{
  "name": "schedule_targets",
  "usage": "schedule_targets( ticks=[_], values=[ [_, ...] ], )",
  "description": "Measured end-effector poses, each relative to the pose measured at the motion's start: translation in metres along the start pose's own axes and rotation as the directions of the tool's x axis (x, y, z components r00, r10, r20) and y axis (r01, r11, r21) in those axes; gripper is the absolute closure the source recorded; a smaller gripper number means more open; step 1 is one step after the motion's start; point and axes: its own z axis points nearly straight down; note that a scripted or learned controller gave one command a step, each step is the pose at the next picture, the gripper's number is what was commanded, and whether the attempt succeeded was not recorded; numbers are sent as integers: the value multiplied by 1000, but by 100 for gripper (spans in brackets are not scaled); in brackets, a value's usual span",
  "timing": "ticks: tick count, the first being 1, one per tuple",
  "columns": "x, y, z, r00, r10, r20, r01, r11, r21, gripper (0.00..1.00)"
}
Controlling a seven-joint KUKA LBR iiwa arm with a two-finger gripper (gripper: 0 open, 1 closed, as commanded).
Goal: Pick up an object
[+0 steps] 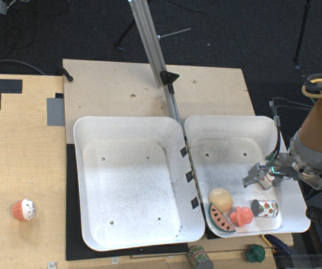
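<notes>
My gripper (258,177) hangs over the right bin (228,129), near its right side, at the end of the grey arm with the orange band. Below it, along the bin's front wall, lie a tan ball (220,198), a watermelon slice (221,218), a pink-red toy (240,215) and a small white can with red marks (267,208). The can lies just in front of the gripper, apart from it. I see nothing held in the gripper.
The left bin (128,181) sits beside the right one, with black clips on the shared wall. A slanted metal rail (152,43) rises behind the bins. A green toy (255,253) and a dark can (197,256) lie by the front edge. A red-white toy (23,210) rests on the left table.
</notes>
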Motion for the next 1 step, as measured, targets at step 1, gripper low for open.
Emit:
schedule_targets(
  ticks=[1],
  values=[
    [10,0,59,1000,-2,-2,2,1000,6,0]
  ],
)
